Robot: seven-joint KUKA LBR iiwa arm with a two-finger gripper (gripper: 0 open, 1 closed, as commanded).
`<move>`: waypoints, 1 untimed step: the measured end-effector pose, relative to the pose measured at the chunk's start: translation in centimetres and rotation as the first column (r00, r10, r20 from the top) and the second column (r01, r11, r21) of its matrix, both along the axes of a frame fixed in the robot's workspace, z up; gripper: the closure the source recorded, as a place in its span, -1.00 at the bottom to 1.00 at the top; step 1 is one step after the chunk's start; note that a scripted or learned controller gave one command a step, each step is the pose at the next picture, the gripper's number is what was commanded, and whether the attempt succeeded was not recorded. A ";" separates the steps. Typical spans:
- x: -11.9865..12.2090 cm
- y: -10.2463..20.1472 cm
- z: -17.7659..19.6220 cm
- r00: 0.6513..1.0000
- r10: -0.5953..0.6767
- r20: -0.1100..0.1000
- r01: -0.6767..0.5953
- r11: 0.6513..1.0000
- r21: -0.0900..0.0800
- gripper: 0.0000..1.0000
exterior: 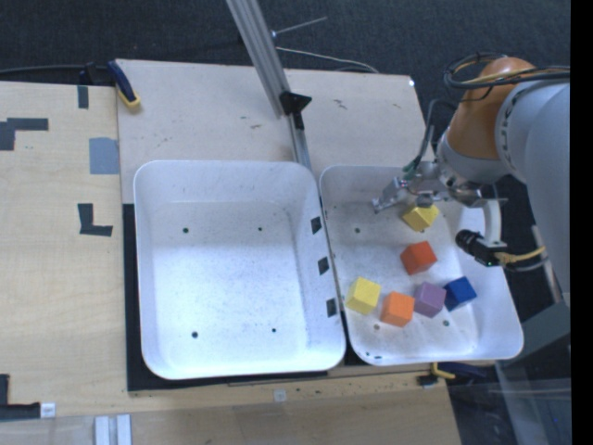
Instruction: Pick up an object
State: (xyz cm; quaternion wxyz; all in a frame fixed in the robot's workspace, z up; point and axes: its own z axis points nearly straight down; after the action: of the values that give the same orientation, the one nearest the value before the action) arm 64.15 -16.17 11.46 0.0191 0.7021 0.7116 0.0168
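Note:
Several small cubes lie in the right white bin (491, 346). A yellow cube (421, 218) sits near the bin's back, directly under my gripper (411, 197), which hangs low over it. In front of it is a red-orange cube (418, 257). Along the front lie a second yellow cube (364, 295), an orange cube (397, 309), a purple cube (430, 299) and a blue cube (460, 292). The grey arm with its orange band (482, 123) reaches in from the right and hides the gripper's upper part.
The left white bin (153, 248) stands beside the right one, the two walls touching. A slanted metal rail (264, 54) runs down to the bins' shared back corner. Black cables (491, 248) hang by the arm over the right bin's edge.

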 end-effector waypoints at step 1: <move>1.0 1.1 -2.0 0.998 -0.015 -0.054 0.015 1.000 0.001 -1.00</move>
State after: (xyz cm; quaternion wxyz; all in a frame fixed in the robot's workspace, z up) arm 65.14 -15.07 9.50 -0.0007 0.7077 0.7066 -0.0017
